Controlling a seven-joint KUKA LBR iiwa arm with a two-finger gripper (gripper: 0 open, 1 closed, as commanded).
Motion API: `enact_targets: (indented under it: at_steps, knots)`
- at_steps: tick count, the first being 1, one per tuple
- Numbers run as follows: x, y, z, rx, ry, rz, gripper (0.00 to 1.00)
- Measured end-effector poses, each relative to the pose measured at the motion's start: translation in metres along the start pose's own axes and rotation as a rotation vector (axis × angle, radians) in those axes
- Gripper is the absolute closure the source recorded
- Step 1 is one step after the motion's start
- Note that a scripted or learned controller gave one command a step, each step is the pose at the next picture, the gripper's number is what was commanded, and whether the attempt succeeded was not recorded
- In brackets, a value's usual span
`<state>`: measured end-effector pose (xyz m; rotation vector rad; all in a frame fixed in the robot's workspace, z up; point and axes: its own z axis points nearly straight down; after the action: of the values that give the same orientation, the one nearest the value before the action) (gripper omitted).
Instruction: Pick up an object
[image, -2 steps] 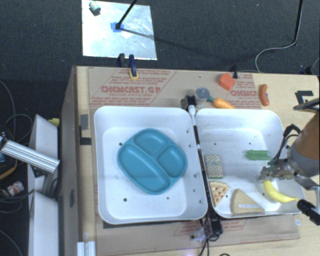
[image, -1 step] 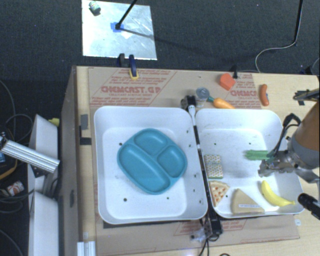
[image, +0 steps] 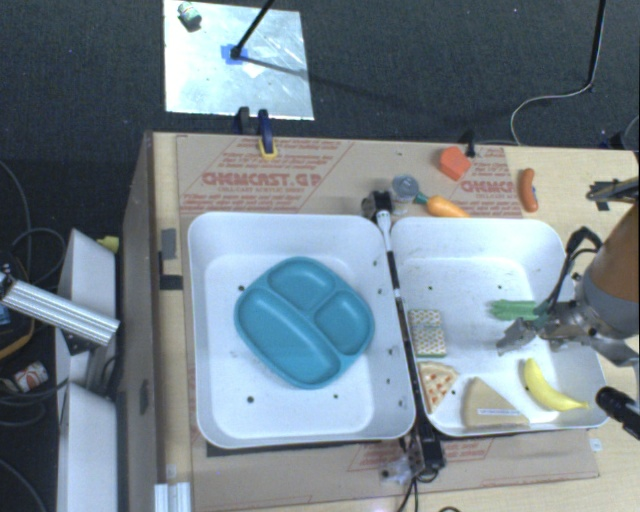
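The right bin (image: 480, 250) holds several toy foods: a green piece (image: 512, 309), a speckled cracker (image: 427, 332), a pizza slice (image: 437, 383), a tan sandwich wedge (image: 492, 404) and a yellow banana (image: 546, 387). My gripper (image: 520, 333) hangs low over the right part of this bin. It sits just below the green piece and above and left of the banana. Nothing shows held in it. The grey arm with its orange band (image: 612, 265) comes in from the right edge.
A blue divided plate (image: 303, 320) lies in the left bin (image: 225, 250). On the bench behind the bins lie an orange block (image: 454, 163), a sausage (image: 527, 190), a carrot (image: 445, 208) and a small grey disc (image: 405, 187). A black divider (image: 397, 300) separates the bins.
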<state>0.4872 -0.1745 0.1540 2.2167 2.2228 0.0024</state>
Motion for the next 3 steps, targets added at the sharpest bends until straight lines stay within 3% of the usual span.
enact_targets:
  at_steps: [1, 2, 3]
  knots:
    - [-0.032, 0.050, -0.009, 0.000, -0.001, -0.001, 0.00]
    - [-0.032, 0.024, 0.070, 0.001, 0.000, 0.002, 0.00]
    - [-0.032, 0.091, 0.040, -0.002, -0.001, -0.001, 0.00]
